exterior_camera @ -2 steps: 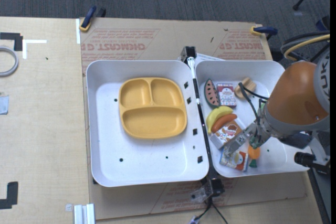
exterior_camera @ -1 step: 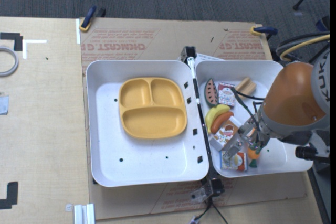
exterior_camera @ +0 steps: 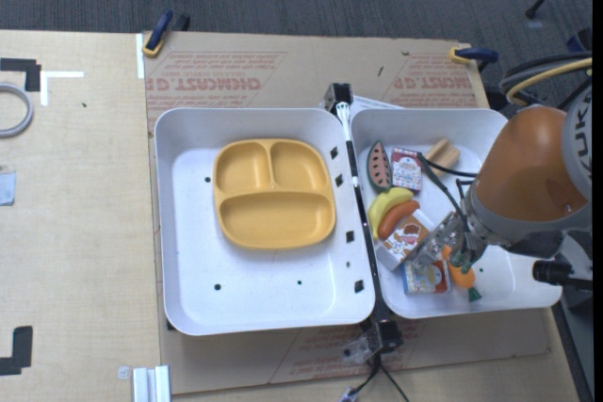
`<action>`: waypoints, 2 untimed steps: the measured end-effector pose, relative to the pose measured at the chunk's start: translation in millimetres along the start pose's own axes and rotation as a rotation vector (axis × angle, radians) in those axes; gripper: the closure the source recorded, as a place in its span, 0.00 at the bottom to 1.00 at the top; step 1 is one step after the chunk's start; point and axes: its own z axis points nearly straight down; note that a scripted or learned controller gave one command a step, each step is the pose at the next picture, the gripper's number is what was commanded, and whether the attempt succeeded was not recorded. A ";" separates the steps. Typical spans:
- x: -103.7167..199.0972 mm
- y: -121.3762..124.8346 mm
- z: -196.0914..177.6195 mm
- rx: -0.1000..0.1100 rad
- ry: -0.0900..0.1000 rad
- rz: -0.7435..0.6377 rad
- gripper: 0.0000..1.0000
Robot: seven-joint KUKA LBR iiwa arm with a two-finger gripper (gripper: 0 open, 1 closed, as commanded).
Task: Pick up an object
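My gripper (exterior_camera: 447,252) is low in the right bin (exterior_camera: 490,122), over a heap of toy food near the bin's front. Under and beside it lie small printed food packets (exterior_camera: 403,240), a second packet (exterior_camera: 426,279) and an orange carrot-like piece (exterior_camera: 462,275). A yellow banana (exterior_camera: 388,202) and a hot dog (exterior_camera: 398,219) lie just left of it. Farther back are a watermelon slice (exterior_camera: 377,165), a red and white carton (exterior_camera: 406,169) and a tan bread piece (exterior_camera: 441,153). The orange band of the arm (exterior_camera: 529,169) hides the bin's right part.
The left bin (exterior_camera: 179,231) holds a yellow divided plate (exterior_camera: 273,193). A black clamp (exterior_camera: 339,95) joins the bins at the back, another clamp (exterior_camera: 377,334) at the front. Cables (exterior_camera: 537,75) run at the far right.
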 end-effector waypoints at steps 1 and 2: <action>42.8 45.4 -88.1 0.003 0.001 0.250 1.00; 26.4 27.4 -132.3 0.004 0.000 0.437 1.00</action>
